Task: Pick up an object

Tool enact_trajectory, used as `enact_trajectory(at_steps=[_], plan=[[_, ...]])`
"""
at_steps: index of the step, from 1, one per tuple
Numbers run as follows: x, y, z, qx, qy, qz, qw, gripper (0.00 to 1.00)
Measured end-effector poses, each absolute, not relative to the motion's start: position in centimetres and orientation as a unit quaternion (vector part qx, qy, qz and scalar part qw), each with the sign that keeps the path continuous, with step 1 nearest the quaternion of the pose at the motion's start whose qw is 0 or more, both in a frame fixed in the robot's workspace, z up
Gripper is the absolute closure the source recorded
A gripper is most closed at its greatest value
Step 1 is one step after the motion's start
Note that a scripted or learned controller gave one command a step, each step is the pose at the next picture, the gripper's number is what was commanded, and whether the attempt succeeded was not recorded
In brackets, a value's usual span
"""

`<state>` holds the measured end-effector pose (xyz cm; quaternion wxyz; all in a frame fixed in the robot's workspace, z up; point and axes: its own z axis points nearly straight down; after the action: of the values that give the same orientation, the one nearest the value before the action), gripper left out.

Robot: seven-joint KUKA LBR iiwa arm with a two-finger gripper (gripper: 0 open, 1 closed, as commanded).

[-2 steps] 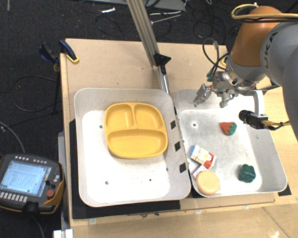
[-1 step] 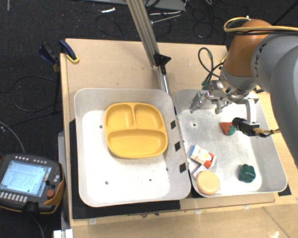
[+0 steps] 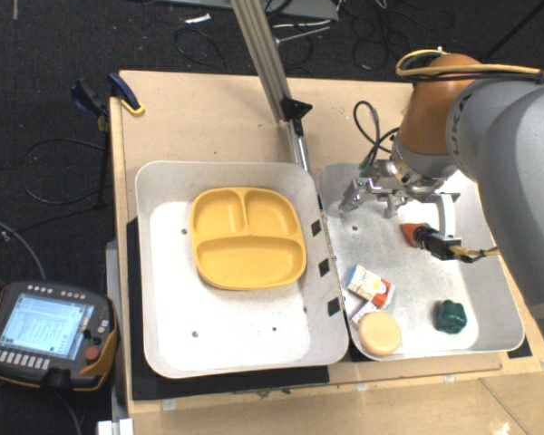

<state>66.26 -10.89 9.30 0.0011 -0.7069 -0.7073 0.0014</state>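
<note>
One gripper (image 3: pixel 374 198) — above right bin (image 3: pixel 490 333)

The arm (image 3: pixel 517 143) is formed of broad, smooth grey rounded casing. Above the fingers, a glossy orange band (image 3: pixel 431 107) is wrapped around the wrist. Below it, a silver metal gripper (image 3: pixel 381 198) with thin pale fingers (image 3: pixel 352 198) is fitted. A black cable (image 3: pixel 367 125) is looped beside the wrist.

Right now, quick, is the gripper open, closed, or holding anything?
Gripper: open, nothing between its fingers, hovering over the right bin.
</note>
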Motion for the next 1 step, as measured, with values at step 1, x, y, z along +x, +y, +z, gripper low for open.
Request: enact_trajectory(at_steps=[1], plan=[[66.37, -10.88, 10.58, -0.707, -0.707, 0.0000, -0.001, 1.00]])
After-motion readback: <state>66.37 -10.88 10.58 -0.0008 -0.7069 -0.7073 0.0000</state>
